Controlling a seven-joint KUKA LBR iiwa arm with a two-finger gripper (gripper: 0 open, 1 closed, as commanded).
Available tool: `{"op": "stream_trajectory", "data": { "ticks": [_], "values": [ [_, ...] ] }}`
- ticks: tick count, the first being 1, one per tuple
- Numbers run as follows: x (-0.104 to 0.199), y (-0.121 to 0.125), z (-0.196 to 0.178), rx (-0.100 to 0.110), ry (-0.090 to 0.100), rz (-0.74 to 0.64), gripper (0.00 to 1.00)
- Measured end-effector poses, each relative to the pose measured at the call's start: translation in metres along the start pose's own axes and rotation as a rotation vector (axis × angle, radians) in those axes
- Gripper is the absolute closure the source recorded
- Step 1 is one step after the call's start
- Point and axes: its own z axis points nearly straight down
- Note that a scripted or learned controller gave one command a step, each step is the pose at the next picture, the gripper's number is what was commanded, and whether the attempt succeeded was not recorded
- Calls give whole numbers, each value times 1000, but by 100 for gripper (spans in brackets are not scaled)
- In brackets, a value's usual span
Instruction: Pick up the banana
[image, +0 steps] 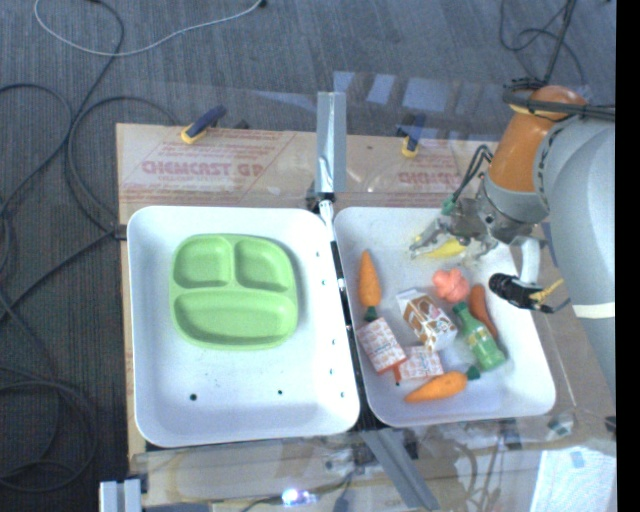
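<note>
Gripper (437, 240) is seen at the far end of the right bin (520, 400), fingers closed around the banana (450, 247); the yellow fruit appears pinched between them, though the contact is small and hard to resolve. Whether the banana is lifted or touching the bin floor cannot be told. Just below it a pink toy (451, 285) is seen, then a green bottle (482, 341), two small cartons (428, 319), and two carrots (369, 279). A green divided plate (236, 290) is held in the left bin (150, 400).
</note>
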Motion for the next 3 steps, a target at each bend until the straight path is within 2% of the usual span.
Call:
{"op": "stream_trajectory", "data": {
  "ticks": [1, 2, 3],
  "values": [
    [0, 0, -7, 3, -6, -1, 100],
    [1, 0, -7, 4, -6, -1, 0],
    [-38, -50, -9, -2, 1, -268, 0]
  ]
}}
